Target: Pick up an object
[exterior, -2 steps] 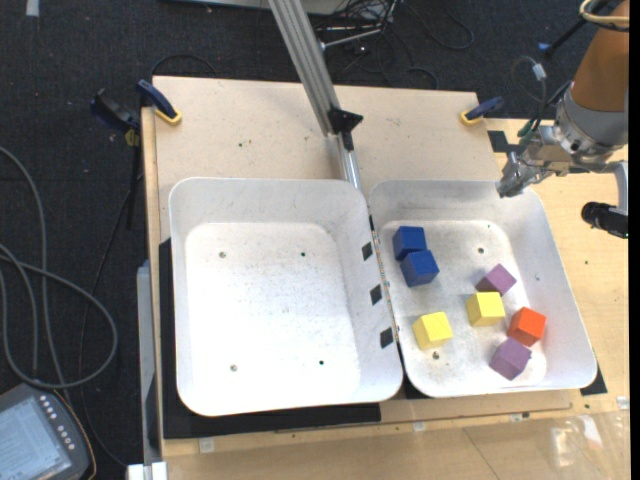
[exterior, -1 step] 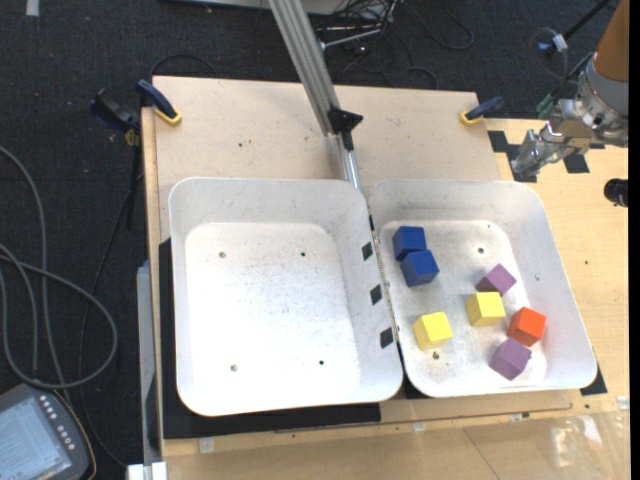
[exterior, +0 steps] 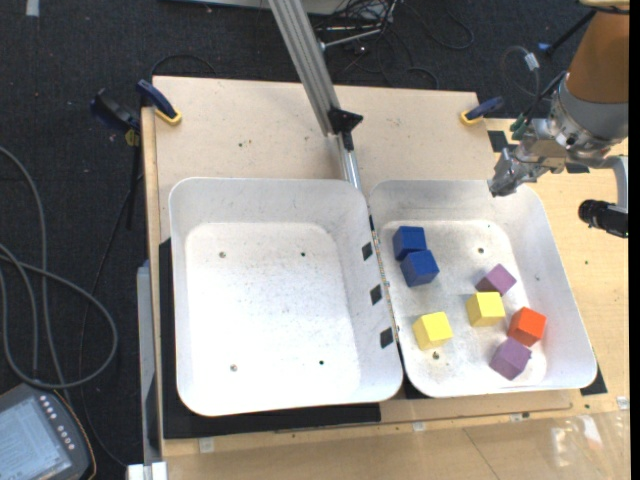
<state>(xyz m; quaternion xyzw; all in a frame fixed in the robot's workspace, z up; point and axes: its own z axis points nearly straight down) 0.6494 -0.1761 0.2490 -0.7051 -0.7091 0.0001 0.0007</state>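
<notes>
Right bin (exterior: 560,268): seven blocks; tool (exterior: 505,181) above its upper right corner.
Two blue, two yellow, two purple, one orange (exterior: 528,324). Tool's grip: cannot tell.

Slanted overhead view of both bins (exterior: 190,268)

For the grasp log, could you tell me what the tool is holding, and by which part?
Nothing: the tool hangs over the right bin's far rim, apart from the blocks lying inside.
</notes>
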